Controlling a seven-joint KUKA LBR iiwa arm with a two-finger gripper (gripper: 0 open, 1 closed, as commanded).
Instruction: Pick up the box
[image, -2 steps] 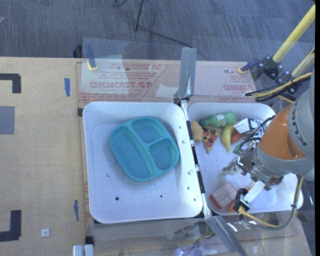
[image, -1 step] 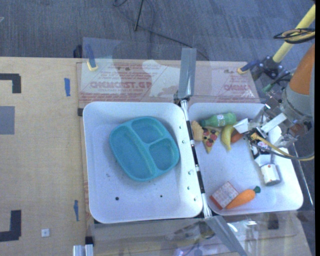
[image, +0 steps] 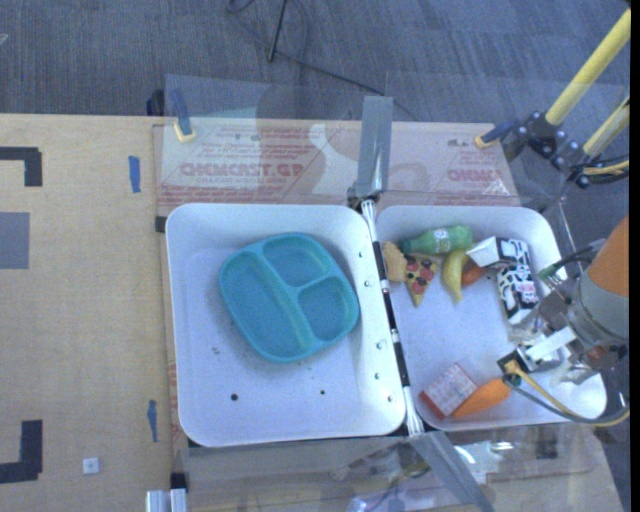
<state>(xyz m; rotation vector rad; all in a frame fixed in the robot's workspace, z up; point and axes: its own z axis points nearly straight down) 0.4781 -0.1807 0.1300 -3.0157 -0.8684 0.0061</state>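
**Ana:** Camera view looks down on two shallow white bins side by side; the left white bin (image: 190, 300) holds a teal plastic plate with three compartments (image: 288, 296), lying flat near its middle

**Ben:** And the box?

**Ana:** A small pink-and-white cardboard box (image: 448, 386) lies in the right white bin (image: 440, 330), near its front wall, tilted at a slant. An orange plastic carrot (image: 482, 398) lies just beside it, touching its right side as far as I can see

**Ben:** Where is the arm?

**Ana:** At the right edge, over the right bin's far right side. The grey wrist with its orange band (image: 620, 250) hangs above, and the two-finger gripper (image: 545, 345) sits low, to the right of the carrot's tip and apart from the box

**Ben:** Claw apart or together?

**Ana:** I cannot tell; cables and white parts clutter that spot. Nothing visible between them that I could name

**Ben:** Anything else in that bin?

**Ana:** Along the back: a green plastic bottle lying on its side (image: 438, 240), a yellow plastic banana (image: 454, 272) just below it, a toy pizza slice with red dots (image: 420, 280) to the left, and a black-and-white cow-patterned carton (image: 516, 280) to the right, near the gripper. All are well apart from the box

**Ben:** Behind the bins?

**Ana:** A brown cardboard sheet with red lettering (image: 260, 170), under clear plastic
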